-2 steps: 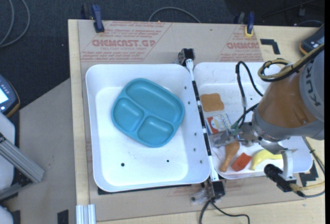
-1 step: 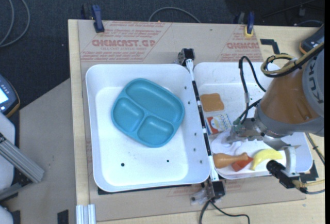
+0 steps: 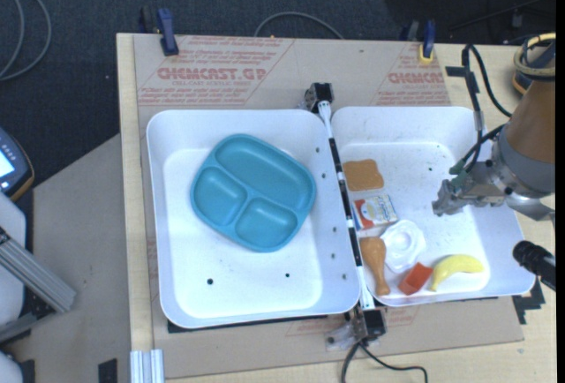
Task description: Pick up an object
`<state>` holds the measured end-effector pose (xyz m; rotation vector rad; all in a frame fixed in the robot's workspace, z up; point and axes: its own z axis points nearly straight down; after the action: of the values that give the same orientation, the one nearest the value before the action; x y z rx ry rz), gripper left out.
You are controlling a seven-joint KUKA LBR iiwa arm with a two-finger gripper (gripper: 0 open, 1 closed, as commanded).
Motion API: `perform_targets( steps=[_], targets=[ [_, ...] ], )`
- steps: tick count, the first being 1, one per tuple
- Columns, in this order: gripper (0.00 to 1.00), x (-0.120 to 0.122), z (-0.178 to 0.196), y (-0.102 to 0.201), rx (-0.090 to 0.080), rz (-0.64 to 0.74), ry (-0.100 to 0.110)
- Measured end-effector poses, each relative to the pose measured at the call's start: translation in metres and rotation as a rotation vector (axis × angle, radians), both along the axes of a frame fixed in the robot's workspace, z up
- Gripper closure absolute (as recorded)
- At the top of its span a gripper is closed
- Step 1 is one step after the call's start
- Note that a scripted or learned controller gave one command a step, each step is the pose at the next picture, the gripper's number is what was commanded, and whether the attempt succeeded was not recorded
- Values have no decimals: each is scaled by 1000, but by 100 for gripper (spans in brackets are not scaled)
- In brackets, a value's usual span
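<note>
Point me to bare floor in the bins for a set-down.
Left bin: bare strip around the blue plate, widest along the near wall. Right bin: bare at the far wall. Crowded near: toast, chicken leg, banana.

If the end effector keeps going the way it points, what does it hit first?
Likely bare floor of the right bin: the end effector points down-left, short of the white lid and snack packet. Depth is unclear.
</note>
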<state>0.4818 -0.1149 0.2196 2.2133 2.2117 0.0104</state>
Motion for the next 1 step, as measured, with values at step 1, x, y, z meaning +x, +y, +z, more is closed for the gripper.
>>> perform_targets(
  steps=[1],
  targets=[
    [0,-2,-6,2,4,1,13]
  ],
)
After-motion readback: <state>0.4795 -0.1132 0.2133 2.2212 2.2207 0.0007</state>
